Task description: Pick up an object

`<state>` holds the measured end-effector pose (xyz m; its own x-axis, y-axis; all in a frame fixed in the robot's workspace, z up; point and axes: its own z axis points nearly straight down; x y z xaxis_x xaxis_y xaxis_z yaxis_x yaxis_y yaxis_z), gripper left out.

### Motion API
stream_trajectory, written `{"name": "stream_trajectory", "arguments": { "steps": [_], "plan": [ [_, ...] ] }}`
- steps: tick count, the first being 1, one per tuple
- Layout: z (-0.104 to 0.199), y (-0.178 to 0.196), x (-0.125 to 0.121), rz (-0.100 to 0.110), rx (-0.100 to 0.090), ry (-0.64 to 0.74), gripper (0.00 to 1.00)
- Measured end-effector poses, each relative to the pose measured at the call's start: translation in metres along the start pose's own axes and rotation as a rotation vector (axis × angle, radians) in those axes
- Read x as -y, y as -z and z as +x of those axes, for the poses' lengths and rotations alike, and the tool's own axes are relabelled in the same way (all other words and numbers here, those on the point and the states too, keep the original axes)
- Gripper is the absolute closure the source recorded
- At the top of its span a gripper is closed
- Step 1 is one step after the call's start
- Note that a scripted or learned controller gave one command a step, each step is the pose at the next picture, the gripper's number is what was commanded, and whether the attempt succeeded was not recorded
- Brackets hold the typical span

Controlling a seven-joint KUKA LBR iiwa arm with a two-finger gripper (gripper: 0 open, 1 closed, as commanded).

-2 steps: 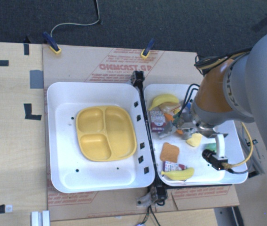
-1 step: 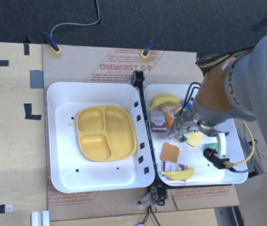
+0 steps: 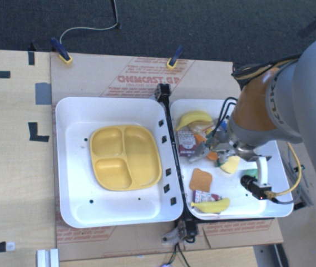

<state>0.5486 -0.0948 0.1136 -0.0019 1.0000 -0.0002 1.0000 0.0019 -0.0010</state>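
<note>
The arm (image 3: 280, 102) runs off the right edge and covers the right bin's (image 3: 230, 211) far corner; below its wrist the end effector (image 3: 225, 149) stays hidden (small items there blur together).

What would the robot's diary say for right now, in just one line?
arm: over right bin | pincer: low among toys, near pale yellow block | left bin: yellow divided plate | bananas: lying in right bin

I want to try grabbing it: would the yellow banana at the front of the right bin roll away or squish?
The banana is curved and lies flat, so it would probably rock rather than roll. It looks like smooth plastic, likely light, stiff and a bit slippery.
</note>
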Motion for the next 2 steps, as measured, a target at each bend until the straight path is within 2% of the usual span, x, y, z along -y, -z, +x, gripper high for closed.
{"name": "stream_trajectory", "arguments": {
  "steps": [1,2],
  "plan": [
    [0.0011,0.0091,0.0000,0.001,-0.002,0.001,1.00],
    [0.0011,0.0090,0.0000,0.001,-0.002,0.001,0.00]
  ]
}}
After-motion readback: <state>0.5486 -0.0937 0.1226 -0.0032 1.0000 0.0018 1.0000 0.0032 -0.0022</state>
